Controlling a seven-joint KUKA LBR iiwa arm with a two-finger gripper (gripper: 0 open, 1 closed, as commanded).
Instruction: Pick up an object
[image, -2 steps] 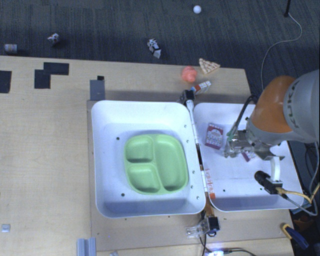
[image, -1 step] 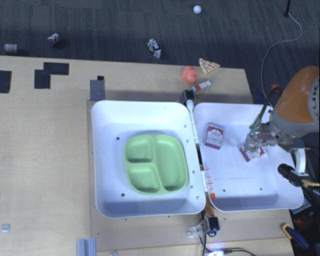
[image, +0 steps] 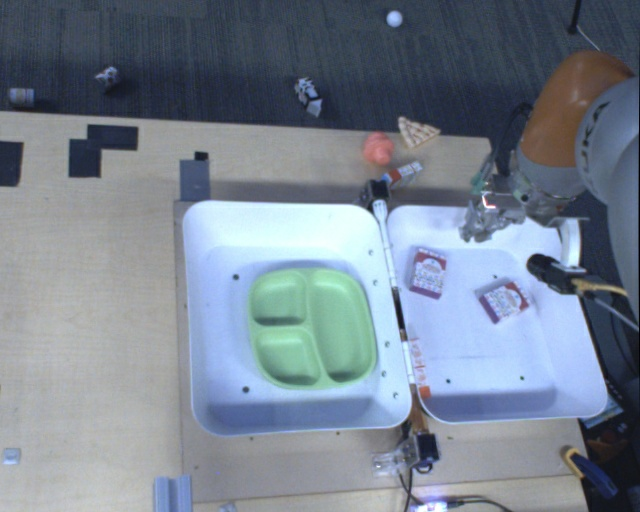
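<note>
At the near edge of the worktop (image: 90, 350), a small clear clip with wires (image: 405, 458) lies just below the seam between the two bins. The left bin (image: 215, 300) holds a green divided tray (image: 310, 325) with three compartments, sitting roughly in its middle. The right bin (image: 480, 385) touches the left one along a shared edge, where a thin strip with orange markings (image: 415, 362) runs.

In the right bin lie two small packets, apart from each other. One red-and-white packet (image: 503, 299) lies tilted toward the right side; the other packet (image: 428, 272) lies to its left, nearer the seam. Neither is touched by anything.

Farther back, the hand (image: 478, 226) hangs over the far part of the right bin, beyond both packets and well apart from them. Nothing is between its fingers; whether they are spread or closed I cannot tell. The grey arm (image: 610, 130) with its orange band (image: 560, 100) comes in from the right.

Beyond the bins, on the far strip of the worktop, rest a pink ball (image: 378, 148), a wedge-shaped pizza-slice toy (image: 417, 131) and a small tube (image: 403, 174). On the dark floor (image: 250, 50) past the worktop lie a few scattered small bits.
</note>
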